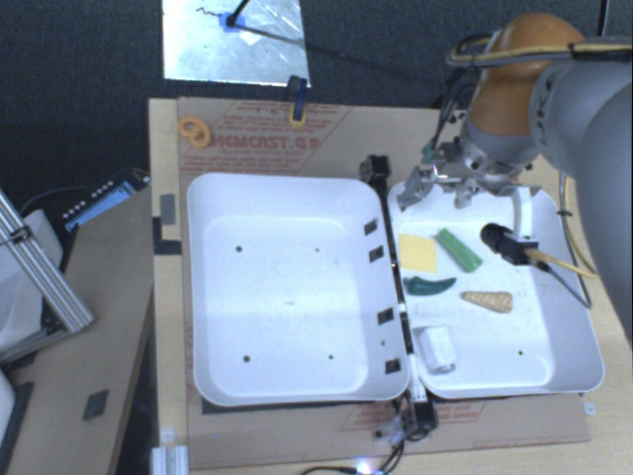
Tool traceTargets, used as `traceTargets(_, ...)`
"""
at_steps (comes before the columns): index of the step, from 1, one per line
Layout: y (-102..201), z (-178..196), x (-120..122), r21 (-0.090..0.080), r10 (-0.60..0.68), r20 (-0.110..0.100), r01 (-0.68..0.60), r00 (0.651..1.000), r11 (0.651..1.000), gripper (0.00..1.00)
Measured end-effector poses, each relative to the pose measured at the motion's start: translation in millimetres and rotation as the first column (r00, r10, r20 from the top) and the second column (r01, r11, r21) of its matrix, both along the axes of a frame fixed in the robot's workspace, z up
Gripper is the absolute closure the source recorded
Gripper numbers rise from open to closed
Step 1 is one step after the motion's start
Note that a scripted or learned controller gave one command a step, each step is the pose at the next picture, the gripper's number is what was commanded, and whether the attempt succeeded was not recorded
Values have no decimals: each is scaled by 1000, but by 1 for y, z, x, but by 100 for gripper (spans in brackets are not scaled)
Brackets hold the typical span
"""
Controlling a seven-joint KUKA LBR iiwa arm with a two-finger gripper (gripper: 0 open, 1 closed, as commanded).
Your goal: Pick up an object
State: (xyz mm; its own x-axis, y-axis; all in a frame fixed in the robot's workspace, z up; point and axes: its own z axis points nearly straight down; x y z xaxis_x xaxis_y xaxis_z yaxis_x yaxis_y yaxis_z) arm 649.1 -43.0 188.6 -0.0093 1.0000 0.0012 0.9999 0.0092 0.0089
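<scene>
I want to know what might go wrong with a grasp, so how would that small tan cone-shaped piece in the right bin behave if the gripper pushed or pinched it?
The small tan cone-shaped piece lies on its side in the right white bin, so a nudge would probably roll it in an arc. Its taper may let it squirt out of a pinch. It looks small and likely light.

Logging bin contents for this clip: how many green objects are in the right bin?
2. A light green block lies right of the yellow square; a dark green curved piece lies just below that square. The arm may hide others.
</scene>
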Motion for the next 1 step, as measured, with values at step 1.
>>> traceTargets(1, 51, 34, 21, 1, 0, -2, 0, 1000, 1000, 0)
